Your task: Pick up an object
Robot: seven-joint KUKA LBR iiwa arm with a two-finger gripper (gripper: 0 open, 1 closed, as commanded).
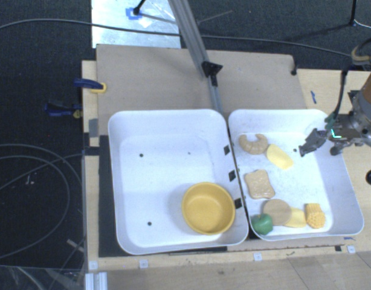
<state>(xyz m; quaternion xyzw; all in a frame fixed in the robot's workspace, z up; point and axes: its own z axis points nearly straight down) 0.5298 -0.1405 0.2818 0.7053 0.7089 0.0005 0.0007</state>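
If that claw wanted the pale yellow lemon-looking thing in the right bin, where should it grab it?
Probably across the narrow middle of the yellow lemon, coming straight down. It lies flat, slanted, with bare floor all round in the right bin, apart from the croissant. The gripper hangs just to its right.

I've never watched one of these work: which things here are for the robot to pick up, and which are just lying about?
For the job: gripper; croissant, lemon, toast, corn, green vegetable, yellow bowl.

Lying about: clamps, cables, tripod pole.

arm (362,122) reaching from right, wrist low
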